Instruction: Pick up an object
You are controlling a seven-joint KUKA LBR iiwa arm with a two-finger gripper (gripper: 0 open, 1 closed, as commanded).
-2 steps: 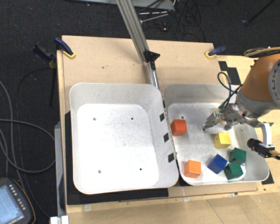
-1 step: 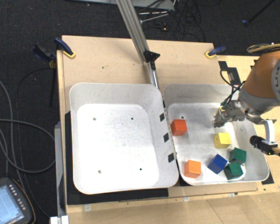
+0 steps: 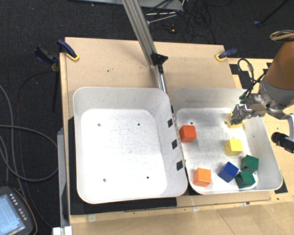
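Observation:
The right bin [image 3: 208, 115] holds several small blocks. A red-orange cube [image 3: 187, 133] lies near its left wall and a yellow cube [image 3: 233, 147] sits right of centre. Along the front edge lie an orange cube [image 3: 202, 176], a blue cube [image 3: 229, 172] and two green blocks [image 3: 250, 162] [image 3: 245, 179]. My gripper [image 3: 236, 117] hangs over the bin's upper right part, just above and behind the yellow cube. A small yellowish patch shows at its tip; what it is cannot be made out.
The left bin [image 3: 117, 146] lies beside the right one, their walls meeting in the middle. A metal pole [image 3: 142, 31] slants down to the bins' back edge. Clamps sit at the bench's back corners [image 3: 68, 50] [image 3: 225, 54]. Cables run behind the arm at the right.

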